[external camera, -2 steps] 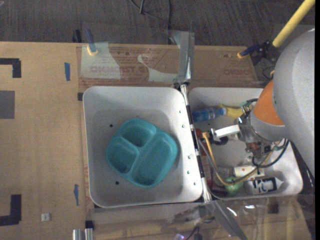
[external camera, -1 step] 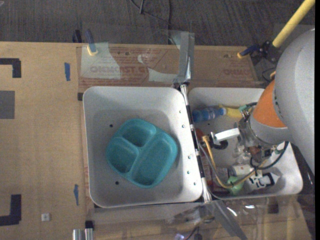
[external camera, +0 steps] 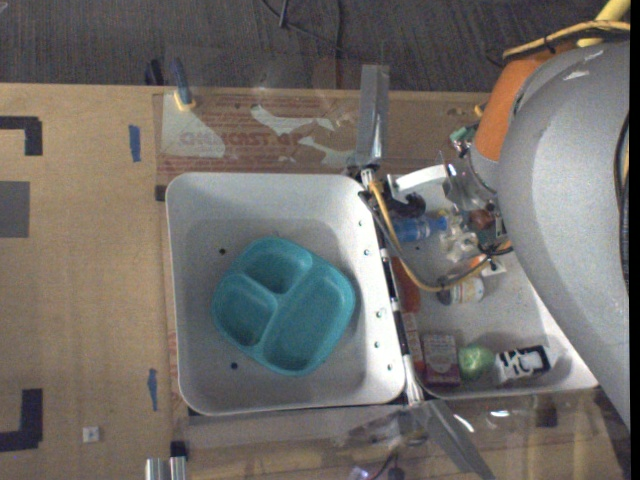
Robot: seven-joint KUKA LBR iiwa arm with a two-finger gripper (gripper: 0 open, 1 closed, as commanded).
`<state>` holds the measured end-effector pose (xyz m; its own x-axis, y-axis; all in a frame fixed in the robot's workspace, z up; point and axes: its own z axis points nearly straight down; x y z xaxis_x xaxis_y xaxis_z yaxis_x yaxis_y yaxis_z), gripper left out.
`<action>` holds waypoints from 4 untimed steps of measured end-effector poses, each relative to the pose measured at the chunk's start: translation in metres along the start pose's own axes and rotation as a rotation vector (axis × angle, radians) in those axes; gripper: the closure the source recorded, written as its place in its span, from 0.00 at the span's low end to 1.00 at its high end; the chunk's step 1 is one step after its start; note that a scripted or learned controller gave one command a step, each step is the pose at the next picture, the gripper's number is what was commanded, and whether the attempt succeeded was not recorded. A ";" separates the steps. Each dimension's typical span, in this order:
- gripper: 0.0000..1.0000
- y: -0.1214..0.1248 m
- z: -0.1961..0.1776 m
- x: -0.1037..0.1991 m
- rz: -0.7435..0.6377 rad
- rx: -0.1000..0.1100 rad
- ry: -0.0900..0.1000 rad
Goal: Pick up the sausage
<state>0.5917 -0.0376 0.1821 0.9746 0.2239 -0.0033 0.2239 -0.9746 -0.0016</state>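
From my seat I count two white bins: the left bin (external camera: 190, 268) has one teal divided plate (external camera: 285, 305), and the right bin (external camera: 520, 313) has maybe four small things along its near edge, a red carton (external camera: 440, 358), a green lump (external camera: 478, 360) and a black-and-white piece (external camera: 522, 362) among them. The arm (external camera: 575, 188) covers most of that bin, so I can't pick out the sausage. The gripper (external camera: 470, 230) sits low in the clutter by a blue bottle (external camera: 413, 230), but I can't tell its state.
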 end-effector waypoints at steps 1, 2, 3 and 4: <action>1.00 -0.023 -0.003 0.042 -0.233 -0.001 -0.001; 1.00 0.146 -0.042 0.031 -0.156 0.000 0.001; 1.00 0.113 0.094 0.003 -0.077 -0.004 0.008; 0.00 0.112 0.095 0.003 -0.078 -0.003 0.008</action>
<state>0.6193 -0.1457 0.0871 0.9541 0.2995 0.0045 0.2995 -0.9541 0.0010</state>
